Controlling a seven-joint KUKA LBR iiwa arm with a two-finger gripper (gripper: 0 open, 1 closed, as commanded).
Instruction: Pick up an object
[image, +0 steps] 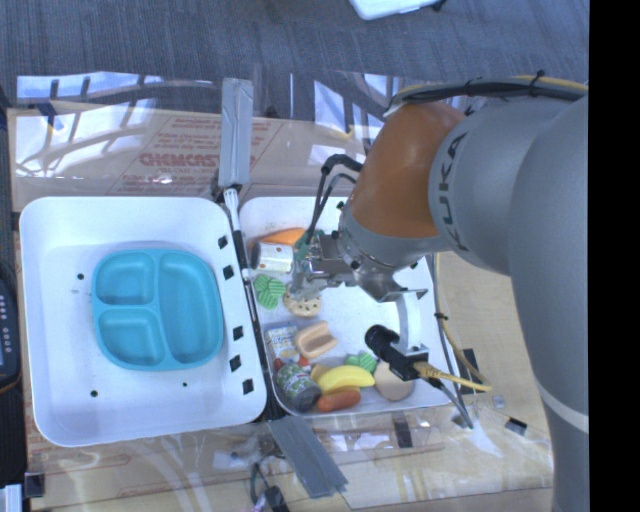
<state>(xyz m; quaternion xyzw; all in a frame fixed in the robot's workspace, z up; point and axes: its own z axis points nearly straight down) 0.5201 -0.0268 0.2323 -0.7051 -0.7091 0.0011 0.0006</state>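
Saw the gripper (308, 268) low in the right bin (345, 308), under the fat grey arm (510, 180) with its shiny orange band (400, 170), just beside a round speckled cookie (300, 301) and a bumpy green toy (267, 290); could not tell if open or closed. Found more small toys near it in that smooth white bin: a curved yellow banana (345, 378), a long red sausage (337, 400), a tan bun (315, 340), an orange wedge (283, 237). Spotted a smooth blue plastic tray (157, 307) with three hollows, flat in the left bin (50, 250).
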